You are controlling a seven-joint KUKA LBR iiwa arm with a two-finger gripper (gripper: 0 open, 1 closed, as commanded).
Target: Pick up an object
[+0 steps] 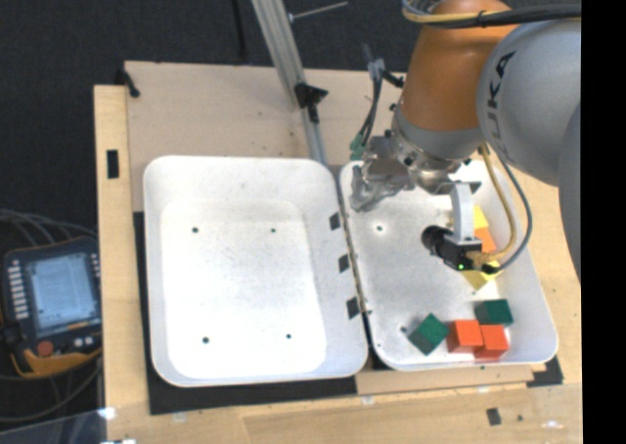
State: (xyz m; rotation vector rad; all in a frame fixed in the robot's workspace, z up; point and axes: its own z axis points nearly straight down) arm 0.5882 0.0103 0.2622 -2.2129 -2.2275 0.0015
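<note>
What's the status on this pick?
Hand low at right bin's far left corner, nothing seen held. Green, orange blocks near front edge. Yellow pieces beside wrist.

Two white bins (245,173), two green blocks (427,333), two orange blocks (478,336), and an orange-banded grey arm (509,70).

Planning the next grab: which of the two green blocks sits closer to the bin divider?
The green block left of the orange blocks, turned like a diamond. The other green block sits squarer, behind the orange ones, further right.
</note>
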